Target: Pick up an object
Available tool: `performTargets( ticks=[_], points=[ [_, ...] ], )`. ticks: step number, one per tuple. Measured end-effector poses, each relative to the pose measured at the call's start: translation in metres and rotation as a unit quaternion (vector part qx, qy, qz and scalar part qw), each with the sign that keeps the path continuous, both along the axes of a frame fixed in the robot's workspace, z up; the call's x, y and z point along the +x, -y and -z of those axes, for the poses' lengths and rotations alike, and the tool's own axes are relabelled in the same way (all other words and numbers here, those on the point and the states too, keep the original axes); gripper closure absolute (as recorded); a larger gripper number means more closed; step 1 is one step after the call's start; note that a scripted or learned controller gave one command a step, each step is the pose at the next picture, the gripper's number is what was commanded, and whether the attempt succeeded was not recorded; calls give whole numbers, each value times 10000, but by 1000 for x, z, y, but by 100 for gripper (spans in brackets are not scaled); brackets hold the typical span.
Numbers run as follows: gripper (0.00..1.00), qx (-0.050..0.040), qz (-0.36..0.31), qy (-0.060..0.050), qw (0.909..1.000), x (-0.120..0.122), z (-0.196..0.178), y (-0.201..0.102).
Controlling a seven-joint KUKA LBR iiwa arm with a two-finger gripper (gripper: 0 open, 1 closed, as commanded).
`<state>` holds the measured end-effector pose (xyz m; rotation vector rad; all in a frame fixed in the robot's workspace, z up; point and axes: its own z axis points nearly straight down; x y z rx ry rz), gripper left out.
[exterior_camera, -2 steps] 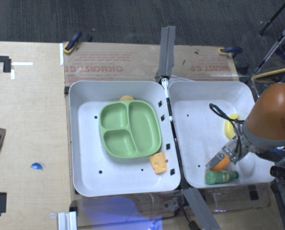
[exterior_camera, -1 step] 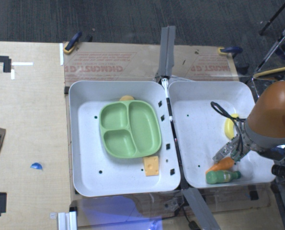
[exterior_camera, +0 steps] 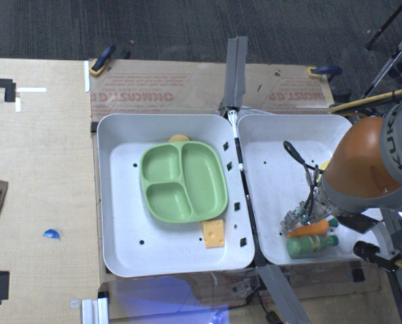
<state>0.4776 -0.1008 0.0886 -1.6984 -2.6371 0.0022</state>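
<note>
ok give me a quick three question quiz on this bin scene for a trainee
1. True or false: the green divided plate lies in the left bin.
2. Which bin is the gripper over?
3. What lies just below the plate's lower edge: A) a yellow cheese-like block, B) a spoon, C) a bottle?

Key: 1 true. 2 the right bin, above the carrot and green bottle. 3 A.
</note>
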Motion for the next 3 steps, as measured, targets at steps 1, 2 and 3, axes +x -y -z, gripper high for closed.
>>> performTargets(
  ticks=[1,2,3],
  points=[
    [100,-5,-777,12,9970,13,0,57],
    [100,-7,178,13,9998,0,-1,100],
    [100,-12,888,4,9960,70,-2,46]
  ],
)
